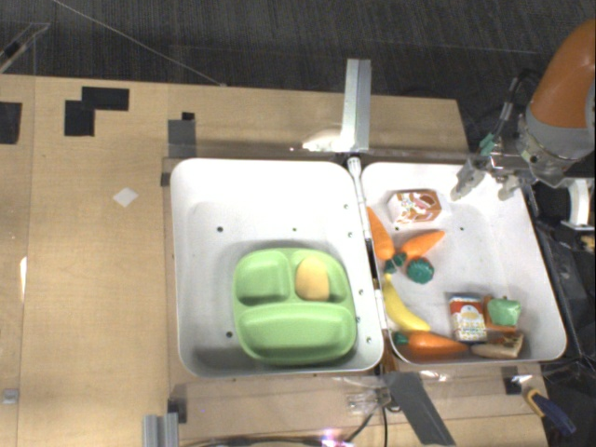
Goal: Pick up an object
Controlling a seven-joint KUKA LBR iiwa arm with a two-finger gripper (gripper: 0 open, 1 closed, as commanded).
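Observation:
My gripper [485, 187] hangs over the far right corner of the right bin [521, 250], below the orange band of the arm. Its two fingers [463, 184] stand apart, open, with nothing between them. Just left of it and below lies a small clear packet with a red and white label [414, 207]. Further toward the front are two orange carrots [424, 242], a teal piece [420, 271], a yellow banana [402, 308], a small red-labelled box [467, 318], a green piece [504, 311] and another carrot [438, 345].
The left bin [214, 212] holds a green divided plate [289, 329] with a yellow fruit [313, 278] in its upper right compartment. A metal post [358, 101] rises behind the wall between the bins. Bare floor of the right bin lies under the gripper.

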